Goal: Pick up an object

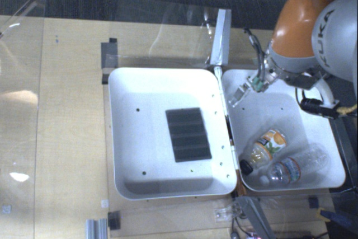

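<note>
A black ridged rectangular pad [188, 134] lies flat in the middle of the left bin [128, 120]. In the right bin [291, 112], near its front left corner, lies a bottle with an orange and yellow label and a black cap [263, 150]. A clear plastic bottle with a blue label [287, 170] rests just in front of it. My gripper [241, 93] hangs over the right bin's back left corner, close to the wall between the bins. It is well apart from both bottles and holds nothing that I can see.
A grey metal upright [220, 36] stands behind the gap between the bins. The orange and grey arm [313, 25] looms over the right bin's back right. Cables [321, 106] trail along the right bin's right side.
</note>
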`<state>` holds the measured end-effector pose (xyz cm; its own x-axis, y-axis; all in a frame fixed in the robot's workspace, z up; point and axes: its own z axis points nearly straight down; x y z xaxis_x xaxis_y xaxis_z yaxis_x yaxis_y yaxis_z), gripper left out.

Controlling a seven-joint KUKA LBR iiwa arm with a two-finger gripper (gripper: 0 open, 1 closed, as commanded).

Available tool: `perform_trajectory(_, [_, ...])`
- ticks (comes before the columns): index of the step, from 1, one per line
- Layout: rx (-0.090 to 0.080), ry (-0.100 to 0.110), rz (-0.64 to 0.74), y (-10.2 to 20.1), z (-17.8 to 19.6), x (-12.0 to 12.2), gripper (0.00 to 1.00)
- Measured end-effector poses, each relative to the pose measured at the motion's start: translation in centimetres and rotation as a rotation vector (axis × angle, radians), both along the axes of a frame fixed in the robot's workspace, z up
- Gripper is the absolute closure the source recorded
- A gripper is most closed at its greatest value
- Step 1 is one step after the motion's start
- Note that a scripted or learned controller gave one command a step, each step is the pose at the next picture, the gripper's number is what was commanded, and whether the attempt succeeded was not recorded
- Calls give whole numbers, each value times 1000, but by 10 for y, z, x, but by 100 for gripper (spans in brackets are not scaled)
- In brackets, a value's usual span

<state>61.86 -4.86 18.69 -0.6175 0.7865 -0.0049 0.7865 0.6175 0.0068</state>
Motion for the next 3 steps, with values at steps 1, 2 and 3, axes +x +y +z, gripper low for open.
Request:
perform_trajectory(1, [1,3,-125,-37,2,-45,0])
perform_trajectory(2, [-2,-8,3,-71,-97,-90,0])
perform_trajectory(3, [-1,-17,3,-69,-84,-87,100])
